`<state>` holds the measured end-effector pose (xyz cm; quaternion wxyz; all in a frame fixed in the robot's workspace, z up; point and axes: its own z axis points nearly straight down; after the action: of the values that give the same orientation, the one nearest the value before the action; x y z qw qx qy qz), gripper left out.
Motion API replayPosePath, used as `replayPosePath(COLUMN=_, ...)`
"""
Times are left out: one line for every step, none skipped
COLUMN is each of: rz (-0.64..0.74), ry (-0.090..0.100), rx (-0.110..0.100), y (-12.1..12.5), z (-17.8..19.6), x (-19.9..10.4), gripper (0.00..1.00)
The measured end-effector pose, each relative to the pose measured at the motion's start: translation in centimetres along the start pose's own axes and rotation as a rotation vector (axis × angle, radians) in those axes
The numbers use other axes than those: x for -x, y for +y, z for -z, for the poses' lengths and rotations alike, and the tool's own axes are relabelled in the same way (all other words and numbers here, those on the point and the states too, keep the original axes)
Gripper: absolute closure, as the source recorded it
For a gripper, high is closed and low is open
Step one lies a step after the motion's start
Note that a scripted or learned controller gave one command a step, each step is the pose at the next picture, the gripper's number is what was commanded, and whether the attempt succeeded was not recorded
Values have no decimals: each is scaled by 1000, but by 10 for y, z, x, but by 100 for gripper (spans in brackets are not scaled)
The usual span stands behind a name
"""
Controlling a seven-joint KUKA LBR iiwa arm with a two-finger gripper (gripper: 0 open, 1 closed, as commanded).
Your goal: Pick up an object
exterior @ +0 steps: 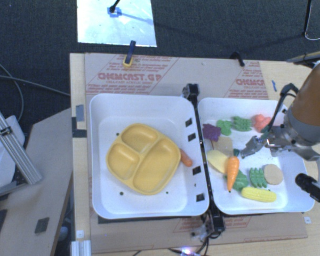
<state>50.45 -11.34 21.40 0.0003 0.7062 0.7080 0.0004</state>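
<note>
Right of centre, the gripper (249,148) hangs over an orange carrot (232,170) with a pale tip; whether its fingers are parted, I cannot tell.

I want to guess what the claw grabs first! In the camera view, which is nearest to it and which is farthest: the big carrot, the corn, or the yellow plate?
Counting from the gripper in the right bin:
1. The big carrot, just below and to its left in the picture.
2. The corn, farther down near the bin's front edge.
3. The yellow plate, far away in the left bin.
</note>
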Motion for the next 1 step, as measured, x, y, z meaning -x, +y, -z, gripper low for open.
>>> replayPosePath(rz=-2, ry=2, rx=-9, y=-20, z=-90, x=-10, gripper=0)
